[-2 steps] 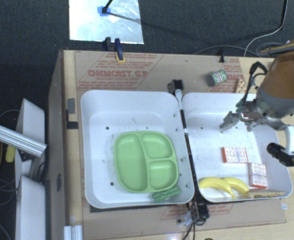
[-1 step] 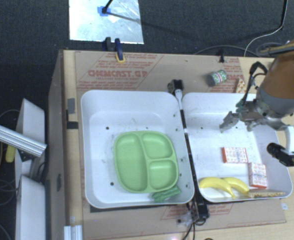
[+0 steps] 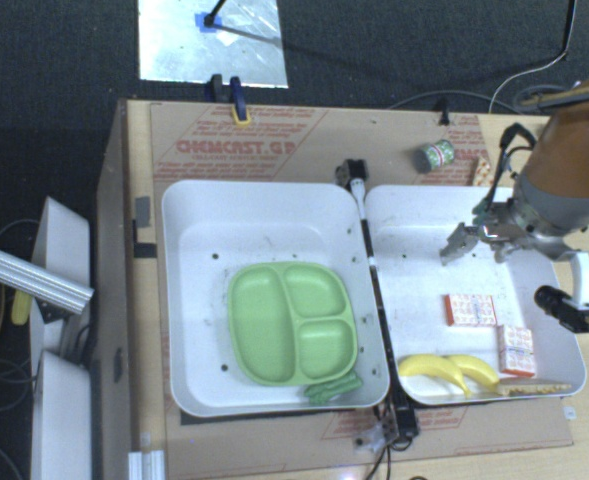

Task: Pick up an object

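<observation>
My gripper [image 3: 478, 249] hangs over the upper part of the right bin [image 3: 414, 218], its fingers [image 3: 453, 247] spread open with nothing between them. Below it in that bin lie a red-and-white patterned box [image 3: 470, 310] and a second, smaller one [image 3: 515, 351] toward the right wall. A yellow banana [image 3: 448, 370] rests along the bin's front edge, with a thin wooden stick [image 3: 536, 389] to its right. The left bin [image 3: 204, 218] holds a green divided plate [image 3: 292, 323], and a small green item [image 3: 332, 388] lies at the plate's front corner.
A small green-and-white can [image 3: 436, 155] stands on the bench behind the right bin. A blue clamp [image 3: 238, 100] grips the bench's far edge. The divider [image 3: 367, 258] between the bins runs just left of the gripper.
</observation>
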{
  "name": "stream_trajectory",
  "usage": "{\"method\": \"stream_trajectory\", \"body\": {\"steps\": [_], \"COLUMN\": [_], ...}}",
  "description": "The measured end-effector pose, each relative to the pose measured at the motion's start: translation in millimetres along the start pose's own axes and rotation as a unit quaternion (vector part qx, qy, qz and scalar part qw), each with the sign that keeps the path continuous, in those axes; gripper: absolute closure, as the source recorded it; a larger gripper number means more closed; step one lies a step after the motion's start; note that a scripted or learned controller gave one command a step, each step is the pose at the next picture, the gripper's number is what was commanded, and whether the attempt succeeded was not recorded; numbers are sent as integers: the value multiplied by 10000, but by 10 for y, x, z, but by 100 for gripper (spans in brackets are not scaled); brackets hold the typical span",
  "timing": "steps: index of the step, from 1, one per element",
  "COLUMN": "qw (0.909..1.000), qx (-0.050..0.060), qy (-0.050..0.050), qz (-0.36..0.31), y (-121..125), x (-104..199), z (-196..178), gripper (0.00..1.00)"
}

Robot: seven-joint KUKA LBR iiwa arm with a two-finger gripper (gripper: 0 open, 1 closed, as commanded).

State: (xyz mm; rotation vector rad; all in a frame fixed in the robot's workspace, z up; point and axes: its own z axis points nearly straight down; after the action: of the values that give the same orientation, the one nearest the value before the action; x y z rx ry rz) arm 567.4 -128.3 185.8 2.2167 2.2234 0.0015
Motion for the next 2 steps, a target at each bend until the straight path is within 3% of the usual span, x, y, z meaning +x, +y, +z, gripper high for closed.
{"method": "stream_trajectory", "body": {"steps": [2], "qw": [10000], "qx": [0], "qy": [0], "qz": [0], "y": [0], "x": [0], "z": [0], "gripper": [0]}}
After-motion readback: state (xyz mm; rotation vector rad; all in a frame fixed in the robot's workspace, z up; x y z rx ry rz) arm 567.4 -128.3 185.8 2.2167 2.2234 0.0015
